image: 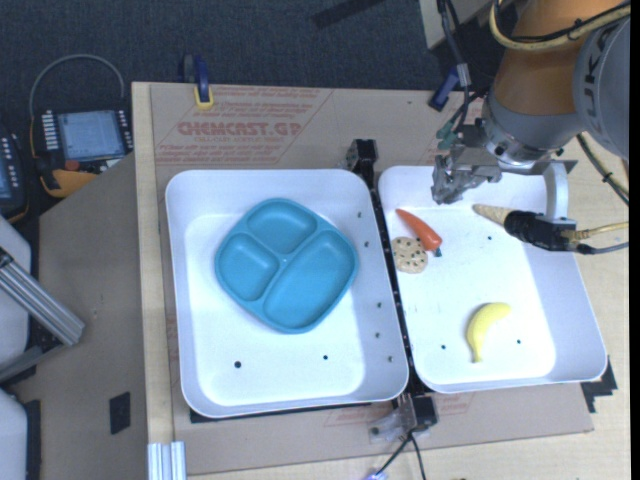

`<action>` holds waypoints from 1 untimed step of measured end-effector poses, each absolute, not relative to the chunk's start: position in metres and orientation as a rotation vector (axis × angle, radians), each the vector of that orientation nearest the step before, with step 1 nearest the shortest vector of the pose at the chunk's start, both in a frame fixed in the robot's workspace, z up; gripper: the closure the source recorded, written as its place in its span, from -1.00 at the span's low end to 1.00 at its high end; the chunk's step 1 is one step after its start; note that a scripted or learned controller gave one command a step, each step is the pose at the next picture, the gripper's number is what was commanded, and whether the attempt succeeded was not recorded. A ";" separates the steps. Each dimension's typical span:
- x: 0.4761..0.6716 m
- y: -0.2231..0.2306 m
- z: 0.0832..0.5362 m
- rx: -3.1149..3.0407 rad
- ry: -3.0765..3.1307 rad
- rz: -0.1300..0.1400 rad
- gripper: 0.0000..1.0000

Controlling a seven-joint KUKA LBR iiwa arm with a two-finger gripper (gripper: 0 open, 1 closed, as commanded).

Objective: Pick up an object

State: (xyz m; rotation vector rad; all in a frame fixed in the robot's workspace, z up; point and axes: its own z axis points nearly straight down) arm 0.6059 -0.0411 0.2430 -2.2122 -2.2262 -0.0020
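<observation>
So far nothing is lifted: the gripper (452, 190) hangs over the right bin's (560, 363) far corner, grasping nothing visible, whether parted or closed I cannot tell, while the carrot (421, 228), cookie (409, 255) and banana (484, 327) lie loose.

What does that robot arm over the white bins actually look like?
The arm is bulky and rounded, grey with a broad orange band above the wrist. Black and yellowish cables loop around it. At its end sits a small dark metal gripper on a silvery wrist.
</observation>
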 end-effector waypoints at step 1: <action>0.604 0.006 0.243 -2.213 -2.225 0.001 1.00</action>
